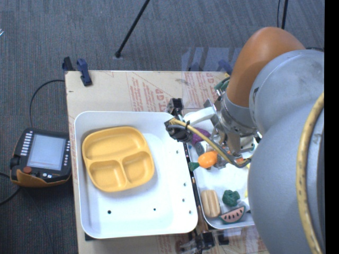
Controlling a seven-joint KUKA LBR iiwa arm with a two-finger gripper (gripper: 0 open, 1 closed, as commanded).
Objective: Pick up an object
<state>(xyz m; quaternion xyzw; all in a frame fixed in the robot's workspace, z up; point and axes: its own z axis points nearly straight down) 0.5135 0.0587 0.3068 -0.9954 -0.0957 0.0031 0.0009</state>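
Observation:
The right bin point(222, 180) holds several toy foods. An orange carrot-like piece point(207, 159) lies near its left wall, with a purple piece point(201, 138) just behind it. Toward the front lie a tan bun point(210, 203), a green broccoli piece point(230, 197) and a watermelon slice point(234, 215). My gripper point(229, 151) hangs low over the back of this bin, just right of the orange piece, largely hidden under the wrist and a yellow cable. No object shows in its grasp.
The left bin point(159, 216) carries a yellow divided plate point(117, 158). A black cable fitting point(177, 127) juts over the wall between the bins. A teach pendant point(41, 157) lies on the floor at left. Blue clamps point(83, 71) grip the bench's far edge.

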